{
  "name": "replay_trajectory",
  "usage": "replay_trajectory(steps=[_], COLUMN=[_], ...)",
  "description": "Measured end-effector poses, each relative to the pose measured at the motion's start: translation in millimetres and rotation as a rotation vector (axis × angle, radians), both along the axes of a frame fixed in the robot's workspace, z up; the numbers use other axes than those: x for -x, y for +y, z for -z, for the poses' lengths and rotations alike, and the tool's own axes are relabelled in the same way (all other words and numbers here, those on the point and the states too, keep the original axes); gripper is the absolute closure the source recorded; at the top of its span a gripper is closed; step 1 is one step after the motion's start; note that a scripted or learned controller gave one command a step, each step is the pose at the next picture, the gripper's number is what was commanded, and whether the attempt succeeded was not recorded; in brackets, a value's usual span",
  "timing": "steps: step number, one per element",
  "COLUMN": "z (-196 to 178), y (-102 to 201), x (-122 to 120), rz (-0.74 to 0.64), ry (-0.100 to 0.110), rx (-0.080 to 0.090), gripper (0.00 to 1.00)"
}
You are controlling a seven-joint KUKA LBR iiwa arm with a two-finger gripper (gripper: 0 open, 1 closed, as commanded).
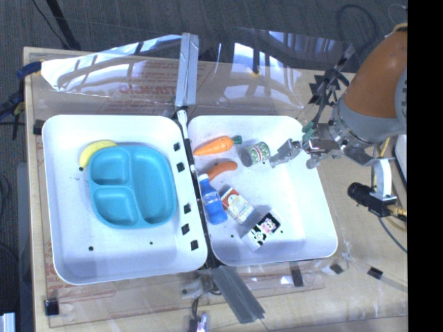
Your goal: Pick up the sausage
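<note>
The claw (pixel 284 151) hovers released beside the small can (pixel 255 153), apart from the sausage (pixel 221 169) below the carrot (pixel 213 145).

Robot lab; bench (pixel 360 206), twin bins (pixel 62 206)

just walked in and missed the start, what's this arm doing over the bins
A grey robot arm reaches in from the right over the right bin, meant to pick up the sausage. Its hand is over the bin's upper right, next to a small can, holding nothing. The sausage lies untouched near the divider, just below the carrot. The left bin holds a blue divided plate and a banana.
</note>
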State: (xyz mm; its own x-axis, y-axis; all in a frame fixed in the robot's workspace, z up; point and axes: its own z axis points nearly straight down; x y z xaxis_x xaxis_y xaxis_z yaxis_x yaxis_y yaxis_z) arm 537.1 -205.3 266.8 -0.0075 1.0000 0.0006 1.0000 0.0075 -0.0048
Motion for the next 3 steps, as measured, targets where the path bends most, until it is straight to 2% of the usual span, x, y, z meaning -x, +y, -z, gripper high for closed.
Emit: replay_trajectory(steps=[1,2,3], z=[77,176,176], y=[34,73,51], x=[-63,-89,-56], rz=[-0.055,-0.084,-0.185], ry=[0.001,0.000,0.000], rx=[0.000,0.000,-0.002], gripper=[0.00,0.00,0.00])
